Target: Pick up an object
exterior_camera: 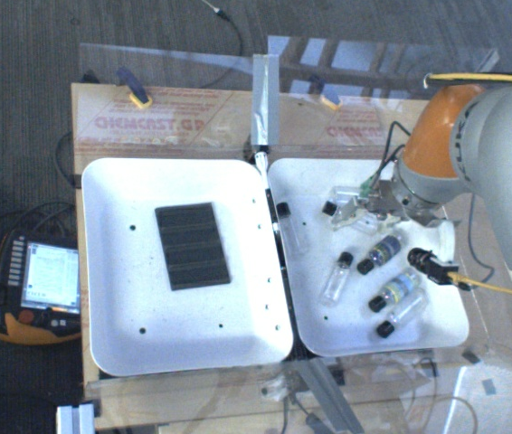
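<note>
I am lowering the gripper (357, 208) over a vial (346, 197); finger state I cannot tell; next needs closing.

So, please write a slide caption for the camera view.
KUKA arm's hand lowered among small vials in right bin; left bin holds a black pad.

Two white bins are seen side by side. A black ridged pad (193, 245) lies flat in the left bin (111, 333). Several small clear vials with dark caps (387, 278) are scattered in the right bin (310, 328), right of centre. The arm (455, 143) is reached in from the upper right; its gripper (357, 208) is lowered over the vials' upper end. A handheld screen unit (43, 283) sits on the floor at the left.
</note>
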Controlling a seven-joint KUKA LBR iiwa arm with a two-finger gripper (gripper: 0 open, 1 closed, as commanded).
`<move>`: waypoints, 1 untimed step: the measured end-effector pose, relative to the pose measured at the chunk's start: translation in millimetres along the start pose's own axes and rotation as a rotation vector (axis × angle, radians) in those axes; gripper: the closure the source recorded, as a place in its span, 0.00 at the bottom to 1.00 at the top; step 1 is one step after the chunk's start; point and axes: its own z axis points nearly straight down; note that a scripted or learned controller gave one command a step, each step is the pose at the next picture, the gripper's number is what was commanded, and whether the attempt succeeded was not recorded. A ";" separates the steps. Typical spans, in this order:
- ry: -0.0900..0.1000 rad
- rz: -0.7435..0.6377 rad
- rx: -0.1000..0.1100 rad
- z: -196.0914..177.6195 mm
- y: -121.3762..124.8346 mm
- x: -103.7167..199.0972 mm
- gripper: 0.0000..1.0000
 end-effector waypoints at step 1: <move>0.009 -0.046 0.037 1.7 52.7 0.1 0.00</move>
